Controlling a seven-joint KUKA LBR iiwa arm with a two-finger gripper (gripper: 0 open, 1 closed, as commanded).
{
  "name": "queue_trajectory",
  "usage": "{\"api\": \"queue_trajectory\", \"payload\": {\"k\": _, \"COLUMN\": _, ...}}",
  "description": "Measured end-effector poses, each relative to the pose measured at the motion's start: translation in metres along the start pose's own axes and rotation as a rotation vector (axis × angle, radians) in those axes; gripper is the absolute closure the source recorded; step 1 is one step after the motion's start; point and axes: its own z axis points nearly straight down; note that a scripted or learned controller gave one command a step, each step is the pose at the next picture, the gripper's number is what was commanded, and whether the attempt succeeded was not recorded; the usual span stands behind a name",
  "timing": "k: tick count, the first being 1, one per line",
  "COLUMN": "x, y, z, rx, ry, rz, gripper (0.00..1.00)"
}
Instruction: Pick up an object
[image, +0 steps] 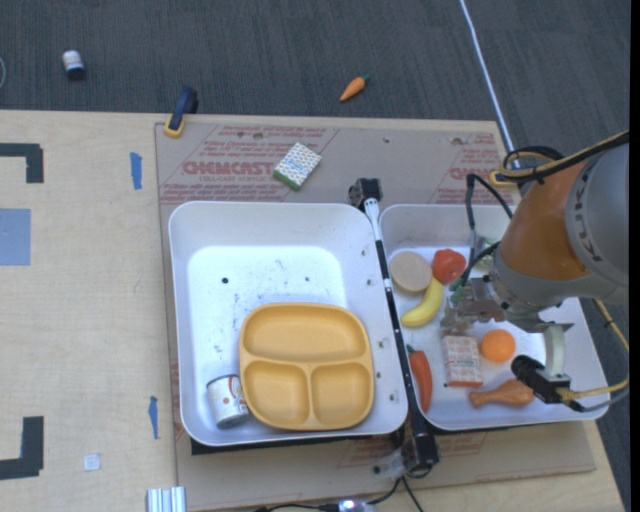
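Note:
My gripper hangs low over the middle of the right bin, at the end of the grey and orange arm. Beneath and around it lie a yellow banana, a red tomato, a round beige disc, an orange, a small printed packet, a red pepper and a brown drumstick. The gripper sits just right of the banana and just above the packet. The arm's wrist hides whatever is directly under it.
The left bin holds a yellow divided plate and a small can. A black bar runs between the bins. On the cardboard behind lies a small box. A toy carrot lies on the floor.

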Motion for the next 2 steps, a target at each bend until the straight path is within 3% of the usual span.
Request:
{"api": "queue_trajectory", "payload": {"k": 1, "x": 0.0000, "y": -0.0001, "z": 0.0001, "rx": 0.000, "ry": 0.000, "rz": 0.000, "gripper": 0.00}}
{"api": "queue_trajectory", "payload": {"k": 2, "x": 0.0000, "y": 0.0006, "z": -0.0099, "rx": -0.002, "ry": -0.001, "rz": 0.000, "gripper": 1.00}}
